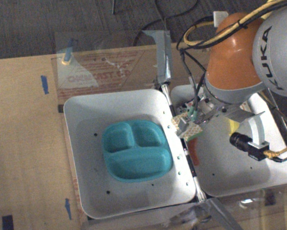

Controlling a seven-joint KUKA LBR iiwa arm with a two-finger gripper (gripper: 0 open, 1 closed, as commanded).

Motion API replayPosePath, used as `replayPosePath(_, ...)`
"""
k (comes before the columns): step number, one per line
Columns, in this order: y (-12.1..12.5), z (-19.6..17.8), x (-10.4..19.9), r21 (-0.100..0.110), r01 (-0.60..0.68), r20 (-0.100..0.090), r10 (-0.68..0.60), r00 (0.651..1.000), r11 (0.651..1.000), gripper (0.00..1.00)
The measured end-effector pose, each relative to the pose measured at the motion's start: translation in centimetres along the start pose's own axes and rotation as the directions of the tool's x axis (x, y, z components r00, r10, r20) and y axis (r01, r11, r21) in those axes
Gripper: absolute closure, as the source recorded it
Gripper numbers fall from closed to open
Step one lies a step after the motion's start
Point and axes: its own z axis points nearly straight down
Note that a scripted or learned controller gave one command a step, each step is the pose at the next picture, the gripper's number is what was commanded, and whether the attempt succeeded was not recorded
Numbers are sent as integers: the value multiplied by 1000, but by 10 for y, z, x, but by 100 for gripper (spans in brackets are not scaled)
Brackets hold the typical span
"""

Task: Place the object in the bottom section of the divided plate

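A small pale object (187, 127) — checkered or patterned, with a greenish part, its exact kind too small to tell — is seen at the centre of the frame, right at the tip of the jaws (191, 122) and over the ridge where the two bins meet. It appears to be held there, though whether the jaws are closed on it cannot be told from this slant.

The divided plate (136, 150) lies to the left of the object, in the middle of the left bin (83, 124). It is teal, smooth and rounded at the corners — probably moulded plastic — with two small sections toward the top of the frame and one wide section toward the bottom. That wide section lies down and to the left of the jaws, so a short carry leftward and lower in the frame is judged to be needed.

The right bin (253, 176), white and shallow, is partly covered by the grey-and-orange arm (234, 50). Both bins rest on a tan desk (24, 151) marked with blue tape.
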Motion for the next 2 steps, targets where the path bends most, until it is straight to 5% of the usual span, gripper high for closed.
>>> replayPosePath(1, 16, 56, 84, 1, 351, -3, -351, 937, 937, 100)
replayPosePath(2, 15, 56, 83, 0, 349, -3, -349, 937, 937, 0)
